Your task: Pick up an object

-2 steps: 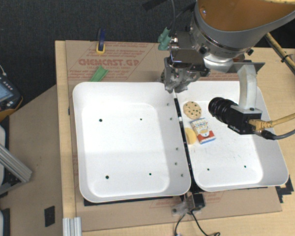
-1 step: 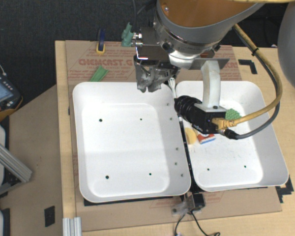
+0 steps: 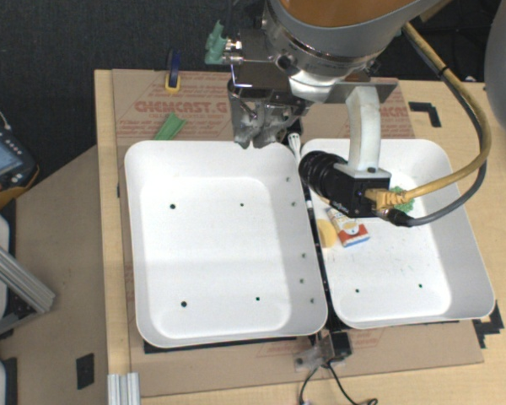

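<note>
My gripper hangs under the big grey wrist, above the far rim of the left bin, close to the divide between the two bins. I see nothing held in it. In the right bin, near its left wall, lie a small red, white and blue box and a yellow piece touching it. A black cylindrical unit on a white bracket hangs over that bin and hides part of the items beneath it.
A yellow cable loops from the arm to the black unit over the right bin. On the cardboard behind the bins lie a green strip and a blue and yellow clip. A green connector sticks out by the wrist.
</note>
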`<state>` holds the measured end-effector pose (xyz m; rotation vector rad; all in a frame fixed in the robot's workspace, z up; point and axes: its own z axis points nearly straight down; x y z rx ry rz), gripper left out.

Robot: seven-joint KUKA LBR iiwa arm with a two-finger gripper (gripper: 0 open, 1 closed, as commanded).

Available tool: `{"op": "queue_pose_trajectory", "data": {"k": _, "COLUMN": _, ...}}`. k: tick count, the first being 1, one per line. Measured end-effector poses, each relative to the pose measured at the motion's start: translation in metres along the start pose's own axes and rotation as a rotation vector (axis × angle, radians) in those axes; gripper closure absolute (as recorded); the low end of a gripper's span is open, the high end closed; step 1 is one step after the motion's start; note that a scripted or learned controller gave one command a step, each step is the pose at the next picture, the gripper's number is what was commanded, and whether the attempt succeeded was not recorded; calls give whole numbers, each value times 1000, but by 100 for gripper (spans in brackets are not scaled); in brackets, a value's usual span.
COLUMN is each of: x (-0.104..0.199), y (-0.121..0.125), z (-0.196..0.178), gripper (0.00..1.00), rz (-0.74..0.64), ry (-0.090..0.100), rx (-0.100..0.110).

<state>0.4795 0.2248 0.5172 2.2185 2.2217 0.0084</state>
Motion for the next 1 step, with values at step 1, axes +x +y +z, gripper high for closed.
{"op": "queue_pose_trajectory", "data": {"k": 1, "x": 0, "y": 0, "z": -10, "gripper": 100, "rz": 0, "ry": 1, "rx": -2}}
